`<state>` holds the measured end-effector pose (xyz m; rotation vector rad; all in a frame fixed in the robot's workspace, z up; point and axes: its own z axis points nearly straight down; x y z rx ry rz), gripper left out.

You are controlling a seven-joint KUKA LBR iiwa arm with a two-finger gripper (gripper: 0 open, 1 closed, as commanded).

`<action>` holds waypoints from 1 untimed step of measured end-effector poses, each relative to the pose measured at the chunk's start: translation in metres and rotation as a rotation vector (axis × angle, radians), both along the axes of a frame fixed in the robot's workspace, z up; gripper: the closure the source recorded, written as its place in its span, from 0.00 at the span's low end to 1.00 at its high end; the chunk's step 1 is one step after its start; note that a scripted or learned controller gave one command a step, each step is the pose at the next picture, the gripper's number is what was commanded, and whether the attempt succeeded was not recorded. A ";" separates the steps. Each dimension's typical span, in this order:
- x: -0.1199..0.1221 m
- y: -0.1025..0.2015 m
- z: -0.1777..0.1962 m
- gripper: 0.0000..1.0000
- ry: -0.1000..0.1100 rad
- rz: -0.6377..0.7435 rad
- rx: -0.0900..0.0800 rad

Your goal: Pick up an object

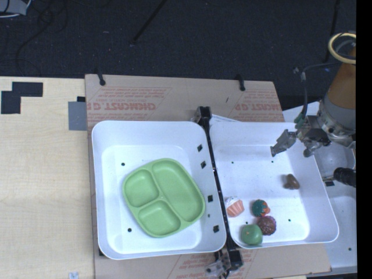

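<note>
You are looking at the pick candidates, all lying in the right bin (pixel 325 214), which serves as the landmark throughout. A small brown lump (pixel 291 182) is sitting alone toward that bin's right side. Along its near edge, a green ball (pixel 251 235) is resting against a dark red ball (pixel 267 225), a multicoloured ball (pixel 260 207) is lying just above them, and a pink-and-white cupcake-like toy (pixel 234 207) is sitting by the bin's left wall. No one object is singled out by the task, so any of these qualifies.

The gripper (pixel 283 143) is hovering over the far right part of the right bin, with nothing between its fingers. You cannot tell from this view whether it is spread or closed. You are therefore judging the approach step to be in hand, with the grasp not yet made.

The next move is calling for a descent onto a chosen object; the brown lump appears the nearest and stands clear of its neighbours.

In the left bin (pixel 110 138), beside the right bin, a green divided plate (pixel 163 197) is lying flat.

The arm (pixel 343 92) is running out of frame to the right of the right bin, and the brown lump is too small to identify.
</note>
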<state>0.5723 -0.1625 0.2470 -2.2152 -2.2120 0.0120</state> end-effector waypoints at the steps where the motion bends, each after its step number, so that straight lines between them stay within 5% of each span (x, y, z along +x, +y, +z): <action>1: 0.002 0.000 0.006 0.00 -0.011 0.002 -0.002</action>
